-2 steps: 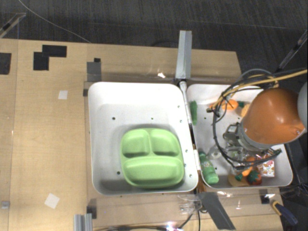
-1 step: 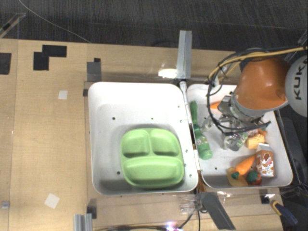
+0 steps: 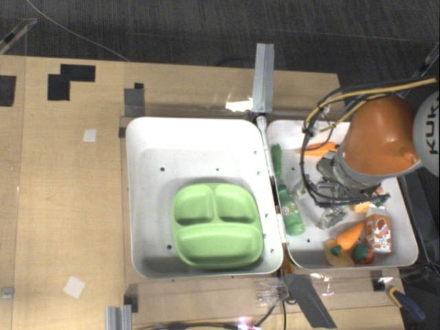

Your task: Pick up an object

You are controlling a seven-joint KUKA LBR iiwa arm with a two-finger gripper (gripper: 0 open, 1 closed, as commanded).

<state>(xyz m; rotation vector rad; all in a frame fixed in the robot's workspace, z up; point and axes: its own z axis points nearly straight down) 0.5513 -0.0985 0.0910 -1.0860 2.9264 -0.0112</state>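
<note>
Over right bin: gripper hanging low under orange wrist, finger state impossible to tell. Beside gripper, toward bin's front: carrot, small juice carton. Along bin's left wall: green bottle. Left of that bin: green divided tray in left bin.

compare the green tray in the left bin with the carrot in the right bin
The green tray is far larger, flat and divided into three compartments; the carrot is small, slim and orange. The tray lies alone in the left bin; the carrot sits among other items in the right bin.
</note>
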